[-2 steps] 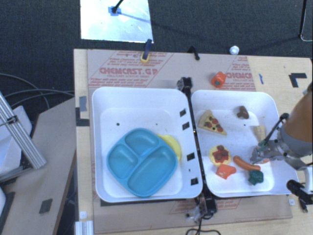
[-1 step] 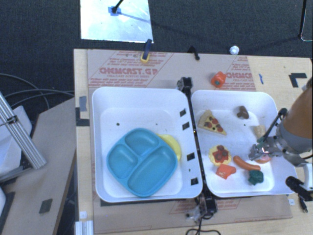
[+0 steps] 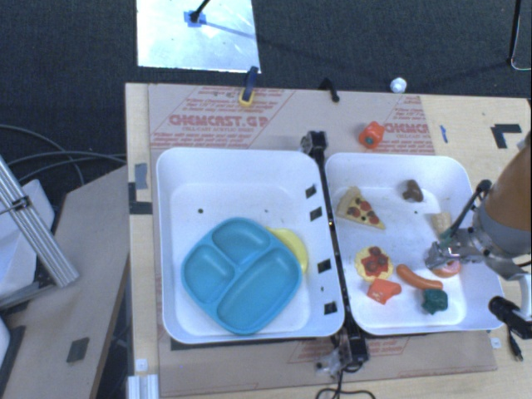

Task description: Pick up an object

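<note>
camera view | pincer (image 3: pixel 446 258) near right bin (image 3: pixel 465 173) edge | over pink toy (image 3: pixel 449 267)

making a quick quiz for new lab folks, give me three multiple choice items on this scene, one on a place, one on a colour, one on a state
1. Where is the pizza slice?
A. left bin
B. right bin
C. on the bench outside the bins

2. What colour is the divided plate?
A. red
B. blue
C. green

3. Where is the end effector now?
A. low in the right bin, at a small reddish object
B. above the divided plate
C. over the bench behind the bins

Answers:
1 B: the slice lies near that bin's upper left.
2 B: it is blue, in the left bin.
3 A: its tip is beside the sausage.
</note>
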